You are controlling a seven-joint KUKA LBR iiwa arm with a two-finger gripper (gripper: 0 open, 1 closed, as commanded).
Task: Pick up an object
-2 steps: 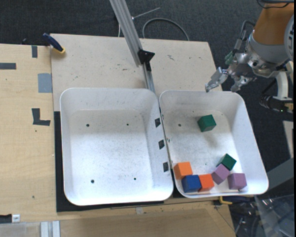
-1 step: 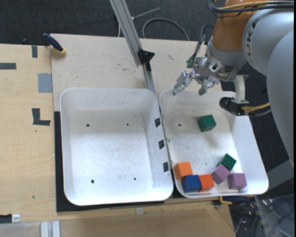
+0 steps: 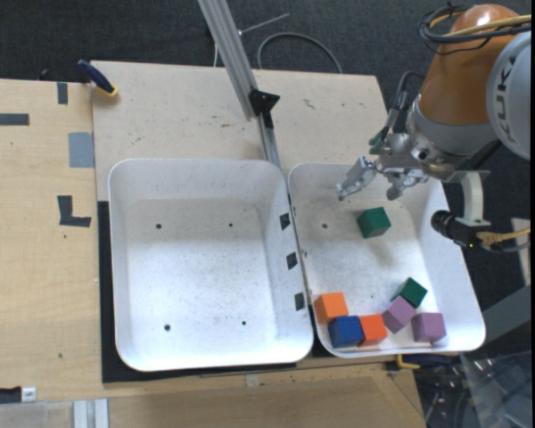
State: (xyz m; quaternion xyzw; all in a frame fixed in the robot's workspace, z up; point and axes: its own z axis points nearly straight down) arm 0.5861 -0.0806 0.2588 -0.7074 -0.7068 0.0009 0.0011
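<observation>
**A:** so where's the arm at right now?

**B:** The gripper (image 3: pixel 375 182) is hanging over the back part of the right bin (image 3: pixel 448 266), with the orange band sitting above it. Honestly can't tell if the fingers are spread or closed, it's just a jumble of grey metal from this angle. Nothing visible between them.

**A:** and the blocks?

**B:** One green cube (image 3: pixel 373 222) sits by itself, just below and in front of the gripper, apart from it. The rest are bunched in the front corner of that same bin: an orange cube (image 3: pixel 331 306), a blue cube (image 3: pixel 345 330) touching it, another orange block (image 3: pixel 373 329), two purple cubes (image 3: pixel 399 313) (image 3: pixel 428 326) and a darker green cube (image 3: pixel 413 292).

**A:** left bin?

**B:** The left bin (image 3: pixel 125 239) sits right beside it on the table (image 3: pixel 160 105), white too.
</observation>
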